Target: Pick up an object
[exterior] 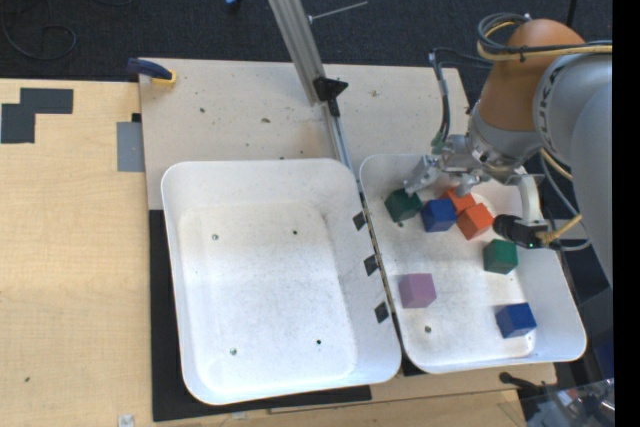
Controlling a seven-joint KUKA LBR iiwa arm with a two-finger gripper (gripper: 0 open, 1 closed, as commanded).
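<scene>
Several blocks lie in the right bin (560,340). A dark green block (402,206), a blue block (438,216) and an orange block (473,216) sit in a row near its far edge. A green block (500,257), a purple block (417,291) and a second blue block (516,319) lie nearer the front. My gripper (441,183) hangs just above the far row, over the first blue block. It is open, with nothing held between its fingers.
The left bin (200,205) stands beside the right one, with black clips along the shared edge. A slanted aluminium bar (296,25) rises behind the bins. The arm and its cables (530,85) crowd the right bin's far right corner.
</scene>
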